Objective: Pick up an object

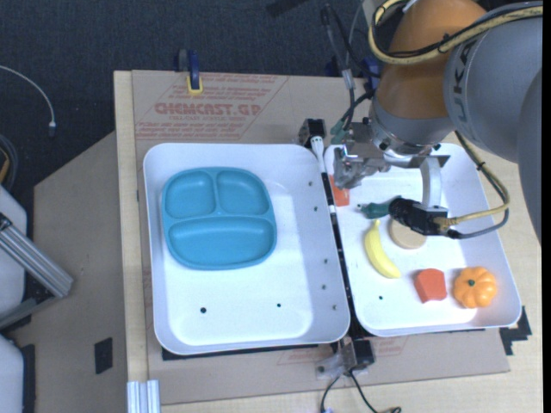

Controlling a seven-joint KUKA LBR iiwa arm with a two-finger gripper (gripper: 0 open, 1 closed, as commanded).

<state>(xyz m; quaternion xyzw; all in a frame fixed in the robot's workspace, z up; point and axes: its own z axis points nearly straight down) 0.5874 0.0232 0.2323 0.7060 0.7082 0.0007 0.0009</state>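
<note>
across the counter (129, 231), i judged nothing lifted yet: my pincer (344, 177), its state unclear, hung over a small orange piece (341, 197), banana (380, 252) untouched.

I see dark blue-grey carpet (77, 24) all round. Bench top is a tan board (232, 101) w/ red printed lettering, blue clamp (193, 69) at its far edge. Thin white cable (34, 93) on floor, far left. Aluminium bar (30, 252) at left edge, white shapes by it, can't tell what. Light even, no hard shadows.
</note>
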